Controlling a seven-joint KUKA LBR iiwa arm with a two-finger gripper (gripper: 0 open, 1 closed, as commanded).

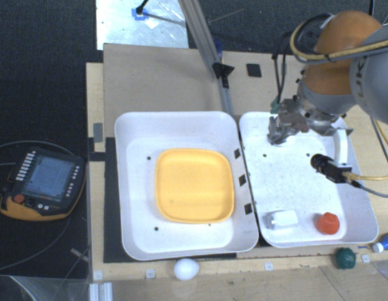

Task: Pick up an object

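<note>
The gripper (278, 133) hangs low over the far end of the right bin (294, 174), its fingers too bunched and dark to tell how they stand, and nothing can be seen between them. Going left to right: a yellow plate (195, 185) lies in the middle of the left bin (134, 168), wide, flat and smooth (probably awkward for two fingers except at the rim). A white egg (186, 269) rests on the bench (150, 74) just outside that bin's near edge. In the right bin's near end sit a small white block (282, 219) and an orange cup (328, 223), well apart from the gripper. The cup looks light, stiff and compact, best pinched across its sides
</note>
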